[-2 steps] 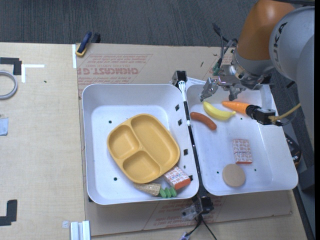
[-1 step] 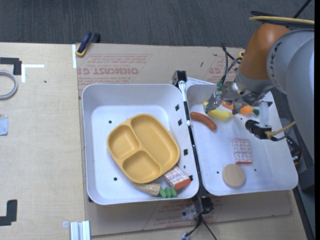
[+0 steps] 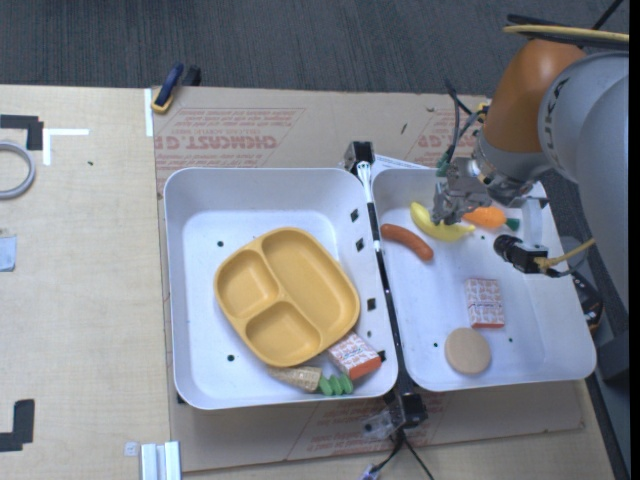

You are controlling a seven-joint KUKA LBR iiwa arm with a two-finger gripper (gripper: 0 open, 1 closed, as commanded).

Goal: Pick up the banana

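I have the pincer (image 3: 450, 206) down on the banana (image 3: 438, 226) at the right bin's (image 3: 560, 358) far end, beside the sausage (image 3: 407, 241); I cannot tell its grip state. I'd confirm a centred hold on the fruit, then lift slowly.

Dark grey carpet floor (image 3: 300, 18) beyond far edge. Light wood desk (image 3: 80, 298) with black tape marks. Brown cardboard sheet (image 3: 260, 133), red print, under two white bins (image 3: 190, 268). Blue clip (image 3: 168, 86) on cardboard corner. Even light.
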